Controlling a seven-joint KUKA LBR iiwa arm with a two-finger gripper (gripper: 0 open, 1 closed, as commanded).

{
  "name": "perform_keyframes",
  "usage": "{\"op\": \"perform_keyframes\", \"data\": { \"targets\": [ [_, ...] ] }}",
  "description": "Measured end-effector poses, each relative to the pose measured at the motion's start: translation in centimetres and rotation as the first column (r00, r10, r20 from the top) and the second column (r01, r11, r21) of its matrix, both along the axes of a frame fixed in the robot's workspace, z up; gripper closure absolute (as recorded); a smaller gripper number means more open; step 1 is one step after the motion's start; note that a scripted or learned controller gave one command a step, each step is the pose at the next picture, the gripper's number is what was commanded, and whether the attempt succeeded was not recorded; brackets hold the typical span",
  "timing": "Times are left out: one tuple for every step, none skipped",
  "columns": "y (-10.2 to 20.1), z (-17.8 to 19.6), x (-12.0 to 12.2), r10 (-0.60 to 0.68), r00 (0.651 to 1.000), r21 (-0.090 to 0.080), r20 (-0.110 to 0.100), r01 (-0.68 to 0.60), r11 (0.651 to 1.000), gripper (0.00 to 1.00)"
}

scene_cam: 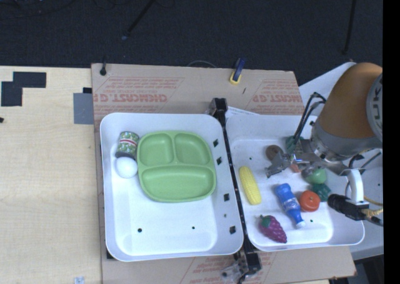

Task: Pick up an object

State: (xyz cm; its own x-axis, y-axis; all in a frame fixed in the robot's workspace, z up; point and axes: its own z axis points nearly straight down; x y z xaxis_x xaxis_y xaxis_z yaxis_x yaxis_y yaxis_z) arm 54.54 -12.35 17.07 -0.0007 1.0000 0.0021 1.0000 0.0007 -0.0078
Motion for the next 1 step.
{"op": "perform_keyframes", "data": {
  "targets": [
    [0.25,-6.25,0.5,-0.001,1.0,0.0,0.002,0.001,1.0,0.0]
  ]
}}
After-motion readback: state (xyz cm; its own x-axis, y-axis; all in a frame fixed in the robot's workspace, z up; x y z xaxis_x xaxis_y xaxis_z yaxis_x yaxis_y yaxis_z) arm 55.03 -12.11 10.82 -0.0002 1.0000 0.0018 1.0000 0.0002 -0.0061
